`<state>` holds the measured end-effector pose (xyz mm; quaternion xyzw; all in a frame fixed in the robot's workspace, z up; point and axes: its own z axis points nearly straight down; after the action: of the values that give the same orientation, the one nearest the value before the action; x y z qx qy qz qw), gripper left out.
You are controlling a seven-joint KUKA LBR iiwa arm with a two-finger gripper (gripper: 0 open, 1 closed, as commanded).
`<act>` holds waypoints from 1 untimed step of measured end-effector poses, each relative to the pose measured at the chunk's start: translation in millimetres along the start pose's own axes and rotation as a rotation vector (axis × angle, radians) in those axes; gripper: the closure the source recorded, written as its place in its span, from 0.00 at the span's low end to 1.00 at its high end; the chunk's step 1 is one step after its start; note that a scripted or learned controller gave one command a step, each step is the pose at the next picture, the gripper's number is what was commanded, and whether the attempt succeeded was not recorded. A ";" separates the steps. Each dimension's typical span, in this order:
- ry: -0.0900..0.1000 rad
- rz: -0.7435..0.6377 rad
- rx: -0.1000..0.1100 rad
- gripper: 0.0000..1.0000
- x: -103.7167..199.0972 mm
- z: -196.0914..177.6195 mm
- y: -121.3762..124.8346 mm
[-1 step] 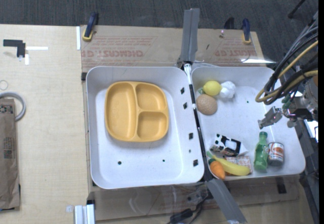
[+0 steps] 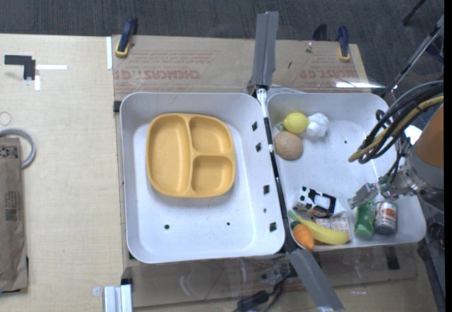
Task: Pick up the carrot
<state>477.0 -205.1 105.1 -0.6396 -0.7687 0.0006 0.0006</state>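
Pick not started: the carrot (image 2: 303,236) sits untouched in the right bin's (image 2: 339,155) near-left corner, tucked against the banana (image 2: 323,230). The gripper (image 2: 367,194) is off to its right, over the green bottle (image 2: 364,221) and small can (image 2: 385,217), nothing visibly between its fingers, and I can't tell whether they're apart or together. Only the carrot's orange end shows, so its long axis and heading can't be read; reach, grasp and lift all remain.

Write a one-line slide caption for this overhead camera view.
Gripper hovers over a green bottle and can, while the carrot lies by a banana in the right bin.
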 end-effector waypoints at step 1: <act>-0.001 -0.025 -0.002 0.00 -25.3 -18.7 43.4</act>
<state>524.3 -222.1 123.7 -0.6298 -0.7767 0.0001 -0.0002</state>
